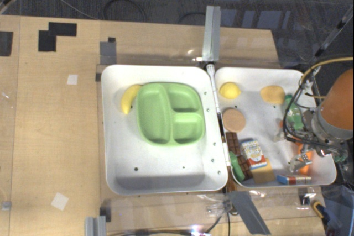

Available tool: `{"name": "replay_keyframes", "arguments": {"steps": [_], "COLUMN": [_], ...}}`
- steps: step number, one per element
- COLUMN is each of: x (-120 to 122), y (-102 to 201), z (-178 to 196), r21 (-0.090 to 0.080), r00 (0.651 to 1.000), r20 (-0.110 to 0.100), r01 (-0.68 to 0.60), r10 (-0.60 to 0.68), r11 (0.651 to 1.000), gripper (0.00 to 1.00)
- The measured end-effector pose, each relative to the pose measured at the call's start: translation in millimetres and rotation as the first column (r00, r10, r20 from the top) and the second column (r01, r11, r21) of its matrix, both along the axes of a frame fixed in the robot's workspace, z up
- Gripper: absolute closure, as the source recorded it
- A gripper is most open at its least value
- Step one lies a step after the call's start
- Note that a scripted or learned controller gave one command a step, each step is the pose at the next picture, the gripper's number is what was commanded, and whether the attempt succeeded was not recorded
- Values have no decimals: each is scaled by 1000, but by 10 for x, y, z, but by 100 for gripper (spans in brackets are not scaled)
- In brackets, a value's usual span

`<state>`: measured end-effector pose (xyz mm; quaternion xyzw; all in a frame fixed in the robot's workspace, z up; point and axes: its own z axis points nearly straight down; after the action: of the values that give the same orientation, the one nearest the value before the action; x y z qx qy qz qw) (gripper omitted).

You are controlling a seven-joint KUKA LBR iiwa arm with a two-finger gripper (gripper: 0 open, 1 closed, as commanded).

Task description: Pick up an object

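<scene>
On the wooden bench (50, 135), two white bins (160, 174) sit side by side; tool (301, 160) state unclear.

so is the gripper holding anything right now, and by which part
It cannot be told: the gripper sits low at the right bin's right side, among small items, with nothing visibly held.

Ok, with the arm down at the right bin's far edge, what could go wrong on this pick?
1. The gripper sits amid orange and red items near the right white bin's wall; it may close on nothing or scrape the wall.
2. Dark cables loop close to the flat tan round piece and could snag it.
3. The small milk carton, tan block and brown bar lie packed together, so one could drag another.
</scene>
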<state>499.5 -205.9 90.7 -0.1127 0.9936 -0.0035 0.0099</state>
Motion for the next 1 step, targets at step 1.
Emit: {"name": "replay_keyframes", "arguments": {"steps": [1], "x": [3], "y": [2], "z": [1], "r21": [-2], "r00": [1000], "r20": [0], "r01": [-12], "r10": [12], "r11": [1000], "gripper": [0]}}
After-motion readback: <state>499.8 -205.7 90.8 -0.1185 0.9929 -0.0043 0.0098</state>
